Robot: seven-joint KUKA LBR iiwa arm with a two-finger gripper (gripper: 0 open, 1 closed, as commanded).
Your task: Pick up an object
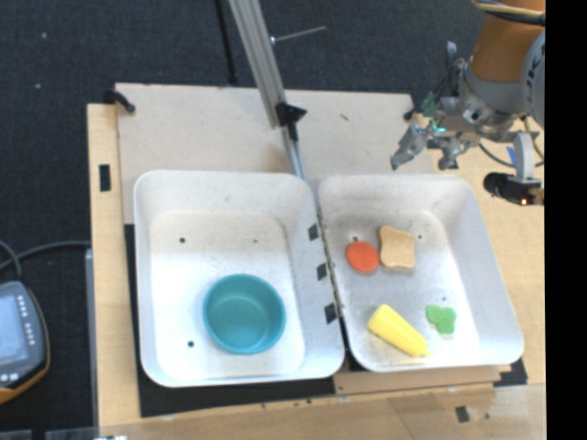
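The right bin (468, 211) holds an orange-red round piece (362, 257), a tan bread-like slice (397, 248) touching it on the right, a yellow wedge (397, 330) near the front, and a small green piece (441, 319). My gripper (426, 152) hangs above the bench just behind the right bin's back rim, its fingers spread apart with nothing between them. A teal bowl (243, 313) stands upright in the front part of the left bin (165, 209).
A slanted metal pole (261, 58) rises from the back of the bench between the bins. A black clamp (291, 115) sits on it. A handheld pendant (18, 333) lies off the bench at far left.
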